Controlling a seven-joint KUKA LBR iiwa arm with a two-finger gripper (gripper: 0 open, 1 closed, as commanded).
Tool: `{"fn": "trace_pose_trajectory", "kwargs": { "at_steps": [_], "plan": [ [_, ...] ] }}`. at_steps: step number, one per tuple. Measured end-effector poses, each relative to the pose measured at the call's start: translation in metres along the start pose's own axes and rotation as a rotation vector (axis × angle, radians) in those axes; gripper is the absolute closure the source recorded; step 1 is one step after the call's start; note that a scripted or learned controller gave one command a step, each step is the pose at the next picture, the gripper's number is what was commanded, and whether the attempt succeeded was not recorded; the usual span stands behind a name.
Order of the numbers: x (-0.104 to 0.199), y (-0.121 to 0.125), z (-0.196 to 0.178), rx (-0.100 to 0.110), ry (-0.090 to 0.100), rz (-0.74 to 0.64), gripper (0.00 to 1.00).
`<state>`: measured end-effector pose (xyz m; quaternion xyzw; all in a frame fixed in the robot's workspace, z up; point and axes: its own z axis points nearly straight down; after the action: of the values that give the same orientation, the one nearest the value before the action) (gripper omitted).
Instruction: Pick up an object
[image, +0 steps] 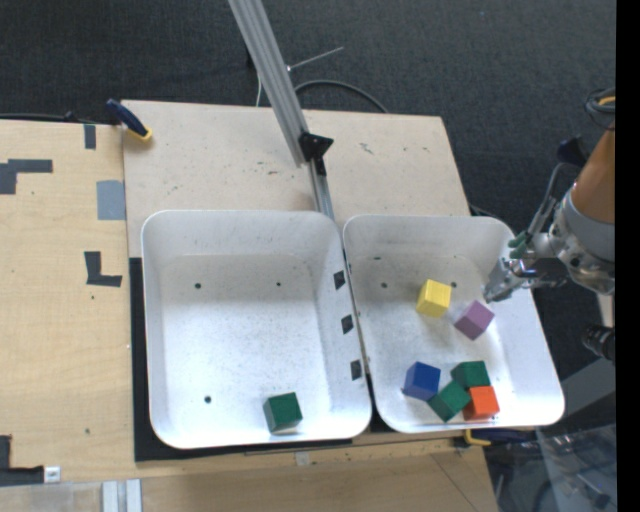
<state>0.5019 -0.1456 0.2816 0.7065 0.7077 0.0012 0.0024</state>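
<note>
- the gripper (503, 281) hangs over the right bin's (395, 232) right wall, just above the purple cube (474, 319); i cannot tell how the jaws stand (too small and blurred).
- the purple cube lies near the right wall, with the yellow cube (434, 298) just beside it on the left.
- the purple cube looks like the likeliest target; a good descent would centre on it, keep clear of the wall and avoid nudging the yellow one.
- blue (421, 380), orange (482, 402) and green (455, 392) cubes cluster by the near wall; they look harder to separate.
</note>
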Motion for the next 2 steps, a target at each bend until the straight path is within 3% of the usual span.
{"fn": "trace_pose_trajectory", "kwargs": {
  "at_steps": [2],
  "plan": [
    [0.11,0.005,0.034,0.008,0.004,-0.005,1.0]
  ]
}}
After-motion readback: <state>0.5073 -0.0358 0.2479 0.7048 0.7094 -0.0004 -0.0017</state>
